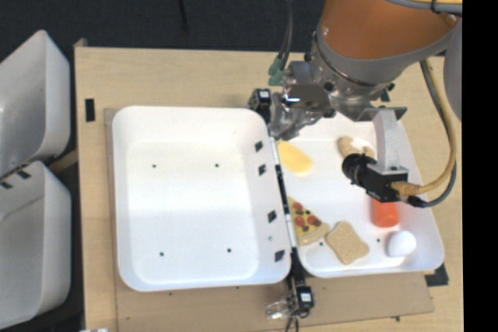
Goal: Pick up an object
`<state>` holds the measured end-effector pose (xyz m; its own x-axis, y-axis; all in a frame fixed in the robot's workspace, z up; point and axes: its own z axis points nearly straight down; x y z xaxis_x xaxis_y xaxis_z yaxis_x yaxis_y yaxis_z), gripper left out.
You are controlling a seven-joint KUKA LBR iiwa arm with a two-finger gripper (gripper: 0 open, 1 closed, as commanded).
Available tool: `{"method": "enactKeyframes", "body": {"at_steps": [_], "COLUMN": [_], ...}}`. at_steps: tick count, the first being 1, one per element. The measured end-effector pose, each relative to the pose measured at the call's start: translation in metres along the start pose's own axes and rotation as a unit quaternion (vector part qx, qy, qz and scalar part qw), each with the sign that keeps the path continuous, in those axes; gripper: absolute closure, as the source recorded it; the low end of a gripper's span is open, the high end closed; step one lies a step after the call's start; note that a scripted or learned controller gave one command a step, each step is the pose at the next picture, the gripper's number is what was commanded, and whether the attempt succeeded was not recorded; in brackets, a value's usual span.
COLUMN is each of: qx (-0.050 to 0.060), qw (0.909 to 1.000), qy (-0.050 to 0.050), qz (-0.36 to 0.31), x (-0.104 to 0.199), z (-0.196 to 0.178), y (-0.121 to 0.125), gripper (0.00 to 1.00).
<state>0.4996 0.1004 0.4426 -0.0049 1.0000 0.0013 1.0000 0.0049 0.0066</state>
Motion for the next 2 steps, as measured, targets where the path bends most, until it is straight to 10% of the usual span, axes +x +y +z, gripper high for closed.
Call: {"method": "enactKeyframes", "body": {"at_steps": [1,2], "qx": [0.008,0.0], "qw": [1.0,1.0], "qy": [-0.002,0.0], "qz": [0.005,0.0], "x": [-0.052,-0.029], "z": [0.109,0.022], "y": [0.003,0.01], "gripper": [1.0,1.0]}}
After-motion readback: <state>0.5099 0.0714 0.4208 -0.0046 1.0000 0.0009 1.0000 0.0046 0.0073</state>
